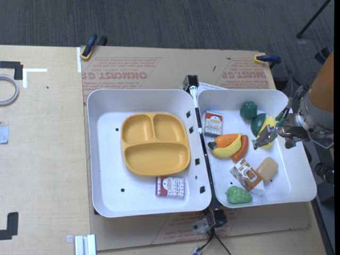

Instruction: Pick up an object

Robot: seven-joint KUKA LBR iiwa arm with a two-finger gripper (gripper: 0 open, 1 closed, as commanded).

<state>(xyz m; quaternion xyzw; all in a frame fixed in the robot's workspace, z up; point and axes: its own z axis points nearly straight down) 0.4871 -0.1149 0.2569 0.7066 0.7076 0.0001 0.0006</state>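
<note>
My gripper (265, 136) reaches in from the right and hangs over the right bin (297, 193), close to its right wall. Directly at its tip lie a dark green toy (258, 124) and a small yellow piece (270, 123); I cannot tell whether it touches either. Another round green toy (248, 110) sits just behind them. Left of the gripper is a cluster of a yellow banana, an orange fruit (227, 144) and a red sausage (244, 147). A tan bread piece (267, 169), a snack packet (245, 175) and a bumpy green toy (238, 195) lie nearer the front.
A small red-and-white carton (213, 124) stands by the divider in the right bin. The left bin (101, 158) holds a yellow divided plate (155, 143) and another small carton (171, 187). Cardboard lies under both bins.
</note>
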